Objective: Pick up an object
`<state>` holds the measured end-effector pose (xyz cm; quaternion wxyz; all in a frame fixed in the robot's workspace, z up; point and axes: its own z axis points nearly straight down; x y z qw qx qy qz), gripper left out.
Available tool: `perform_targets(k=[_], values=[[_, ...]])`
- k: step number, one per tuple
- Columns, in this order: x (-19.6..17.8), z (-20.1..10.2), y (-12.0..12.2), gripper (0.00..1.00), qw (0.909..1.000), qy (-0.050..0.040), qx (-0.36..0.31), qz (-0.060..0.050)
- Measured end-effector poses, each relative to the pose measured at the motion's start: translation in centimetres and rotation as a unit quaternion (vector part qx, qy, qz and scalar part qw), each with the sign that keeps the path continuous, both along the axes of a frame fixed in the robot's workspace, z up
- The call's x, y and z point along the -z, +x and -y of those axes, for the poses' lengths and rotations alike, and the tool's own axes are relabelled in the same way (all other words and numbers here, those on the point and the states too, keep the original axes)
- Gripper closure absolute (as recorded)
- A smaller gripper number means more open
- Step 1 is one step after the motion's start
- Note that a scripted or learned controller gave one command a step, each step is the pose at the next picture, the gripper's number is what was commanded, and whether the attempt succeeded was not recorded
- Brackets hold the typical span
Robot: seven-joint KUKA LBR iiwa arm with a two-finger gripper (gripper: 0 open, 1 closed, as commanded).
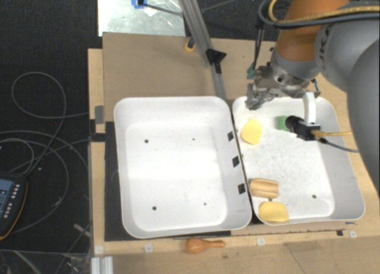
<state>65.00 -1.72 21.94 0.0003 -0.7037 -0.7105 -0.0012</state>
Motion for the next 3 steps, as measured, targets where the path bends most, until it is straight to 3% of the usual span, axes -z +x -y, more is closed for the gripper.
perform_targets(k=[2, 3], values=[[-0.6, -9.6, 1.4, 1.0, 1.0, 0.0, 0.0, 0.001], [-0.5, -9.3, 1.4, 0.0, 1.0, -0.0012, 0.001, 0.0]])
